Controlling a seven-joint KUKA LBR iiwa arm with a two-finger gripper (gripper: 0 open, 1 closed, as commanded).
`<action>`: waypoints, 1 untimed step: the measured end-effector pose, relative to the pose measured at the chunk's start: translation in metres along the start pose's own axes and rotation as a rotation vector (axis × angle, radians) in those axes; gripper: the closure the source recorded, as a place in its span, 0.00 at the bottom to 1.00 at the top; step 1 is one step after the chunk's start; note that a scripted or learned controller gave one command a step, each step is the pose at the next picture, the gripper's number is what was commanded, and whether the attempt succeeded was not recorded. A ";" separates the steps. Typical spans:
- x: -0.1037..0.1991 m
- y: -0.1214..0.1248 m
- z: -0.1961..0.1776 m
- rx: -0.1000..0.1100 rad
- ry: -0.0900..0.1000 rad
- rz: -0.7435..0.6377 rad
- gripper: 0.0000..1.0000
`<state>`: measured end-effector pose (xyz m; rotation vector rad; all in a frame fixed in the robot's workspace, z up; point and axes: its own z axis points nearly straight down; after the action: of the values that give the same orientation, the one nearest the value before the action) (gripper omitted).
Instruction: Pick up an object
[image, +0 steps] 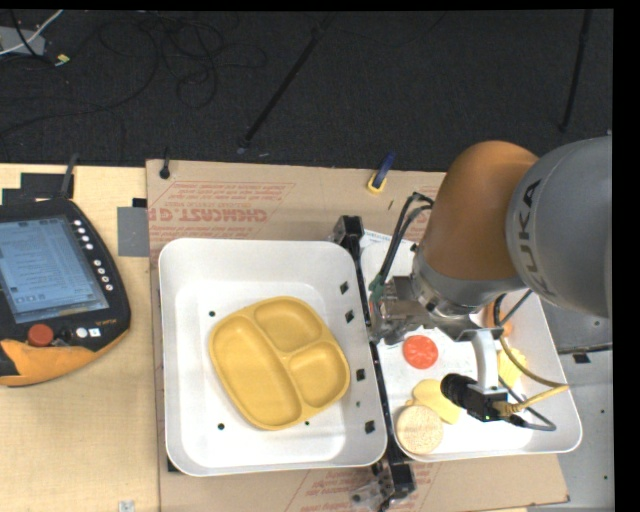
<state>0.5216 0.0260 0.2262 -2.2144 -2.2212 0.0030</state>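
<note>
Hovering low over the right bin (562, 428) to reach its contents, the arm (480, 230) hides its jaws, so their state cannot be told; a red disc (421, 351), the likely target, lies just beside the wrist.

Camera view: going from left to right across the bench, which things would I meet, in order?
pendant → yellow plate → red disc

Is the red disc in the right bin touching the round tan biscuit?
Apart. The camera view shows a pale yellow piece lying between the red disc and the tan biscuit.
</note>
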 end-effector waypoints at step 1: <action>0.046 -0.016 0.005 0.001 -0.001 0.001 1.00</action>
<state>0.5053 0.0719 0.2210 -2.2158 -2.2206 0.0052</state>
